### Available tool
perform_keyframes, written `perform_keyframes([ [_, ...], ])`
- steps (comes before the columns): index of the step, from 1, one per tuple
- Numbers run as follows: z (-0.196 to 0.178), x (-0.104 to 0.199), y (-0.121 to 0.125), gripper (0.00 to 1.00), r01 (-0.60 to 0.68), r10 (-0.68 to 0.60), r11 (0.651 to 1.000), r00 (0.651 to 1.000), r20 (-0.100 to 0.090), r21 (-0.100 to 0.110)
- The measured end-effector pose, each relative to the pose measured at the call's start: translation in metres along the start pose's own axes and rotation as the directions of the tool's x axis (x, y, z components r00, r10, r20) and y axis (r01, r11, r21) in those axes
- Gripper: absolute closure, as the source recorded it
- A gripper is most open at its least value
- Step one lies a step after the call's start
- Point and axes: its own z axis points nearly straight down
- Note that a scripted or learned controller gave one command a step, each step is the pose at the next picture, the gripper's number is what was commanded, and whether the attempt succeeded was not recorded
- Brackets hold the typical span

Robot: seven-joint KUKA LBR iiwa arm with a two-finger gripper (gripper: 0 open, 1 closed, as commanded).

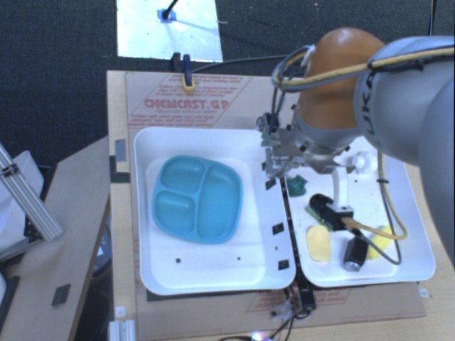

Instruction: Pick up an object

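Looking down at the bench, you've got the gripper (279, 163) low over the inner edge of the right bin (419, 251), just above a small green object (296, 185). Finger state: can't tell. A blue divided plate (197, 198) sits in the left bin (146, 261).

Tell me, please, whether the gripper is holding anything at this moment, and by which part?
It cannot be told. The gripper sits over the divide between the two bins, just above a small green object in the right bin, and no object shows in its grasp.
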Motion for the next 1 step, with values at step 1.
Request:
perform_keyframes([
  [1, 0.0110, 0.0357, -0.0257, 1.00, -0.002, 0.002, 1.000, 1.000, 0.001, 0.002],
])
